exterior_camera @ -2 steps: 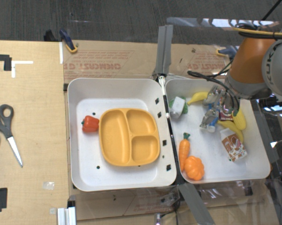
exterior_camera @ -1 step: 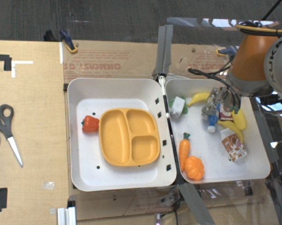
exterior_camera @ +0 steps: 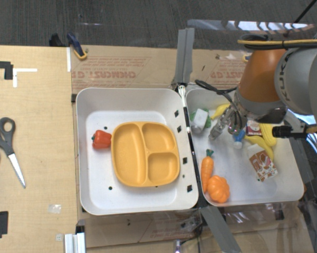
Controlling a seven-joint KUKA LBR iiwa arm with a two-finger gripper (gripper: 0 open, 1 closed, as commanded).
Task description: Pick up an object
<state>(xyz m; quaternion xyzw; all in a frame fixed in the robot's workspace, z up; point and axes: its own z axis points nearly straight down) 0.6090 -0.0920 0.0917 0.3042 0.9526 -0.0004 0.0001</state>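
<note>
My gripper (exterior_camera: 225,126) hangs over the back left part of the right bin (exterior_camera: 285,194), below the orange wrist band. Its fingers (exterior_camera: 217,130) are spread open and nothing sits between them. A green and white item (exterior_camera: 200,118) lies just left of it. A small blue and white object (exterior_camera: 238,137) lies just to its right. A yellow banana (exterior_camera: 263,139) lies farther right, partly under the arm. Near the bin's front left are a carrot (exterior_camera: 206,170) and a round orange fruit (exterior_camera: 218,188). A brown packet (exterior_camera: 262,165) rests toward the right.
The left bin (exterior_camera: 89,194) holds a yellow divided plate (exterior_camera: 145,153) and a red pepper (exterior_camera: 101,139) by its left side. Scissors (exterior_camera: 9,146) lie on the bench at the far left. A grey divider (exterior_camera: 185,57) stands behind the two bins.
</note>
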